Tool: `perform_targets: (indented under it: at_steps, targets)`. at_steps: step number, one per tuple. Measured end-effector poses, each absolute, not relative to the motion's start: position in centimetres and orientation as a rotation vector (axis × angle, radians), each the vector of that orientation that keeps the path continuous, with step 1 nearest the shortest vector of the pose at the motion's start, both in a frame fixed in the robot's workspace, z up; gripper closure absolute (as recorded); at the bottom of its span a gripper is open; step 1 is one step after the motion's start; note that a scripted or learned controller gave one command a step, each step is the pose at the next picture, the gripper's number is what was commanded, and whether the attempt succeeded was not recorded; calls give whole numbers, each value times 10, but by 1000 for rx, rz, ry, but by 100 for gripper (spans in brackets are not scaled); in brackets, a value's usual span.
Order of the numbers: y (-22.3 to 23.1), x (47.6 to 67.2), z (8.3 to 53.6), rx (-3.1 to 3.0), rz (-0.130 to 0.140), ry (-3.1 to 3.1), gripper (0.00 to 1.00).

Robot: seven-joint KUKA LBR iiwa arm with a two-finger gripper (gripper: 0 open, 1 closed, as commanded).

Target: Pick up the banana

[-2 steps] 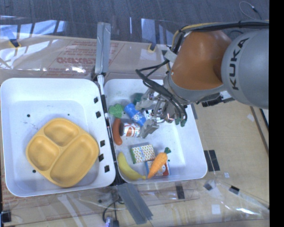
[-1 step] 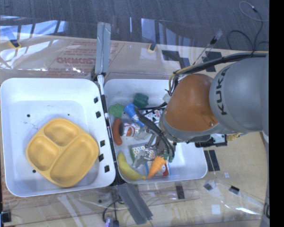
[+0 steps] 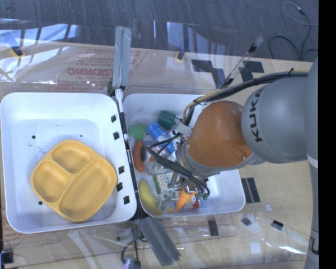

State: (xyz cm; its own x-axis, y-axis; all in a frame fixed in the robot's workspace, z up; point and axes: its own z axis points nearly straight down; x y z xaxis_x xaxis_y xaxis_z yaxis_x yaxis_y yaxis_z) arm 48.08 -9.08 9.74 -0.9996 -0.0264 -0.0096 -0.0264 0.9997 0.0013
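Two white bins sit side by side; my arm (image 3: 224,133) leans over the right bin (image 3: 232,198) because the banana (image 3: 147,198) lies at its near-left corner among clutter. My gripper (image 3: 182,190) hangs just beside it; its grip I cannot tell.

Grey arm (image 3: 280,116) reaches in from right, orange band facing cam, wrist bent down, end effector (image 3: 182,192) low.

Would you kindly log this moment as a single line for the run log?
arm: over right bin | banana: lying at bin's near-left corner, not held | left bin: yellow divided plate | pick: not yet done
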Motion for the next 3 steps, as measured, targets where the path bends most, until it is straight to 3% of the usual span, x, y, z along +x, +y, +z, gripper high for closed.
perform_targets:
  at_steps: [1,2,3]
  targets:
    - [-104,483,338,-564,-4,3087,0]
    - [-60,486,236,-876,0,3015,0]
    - [-60,487,246,-874,-2,3014,100]
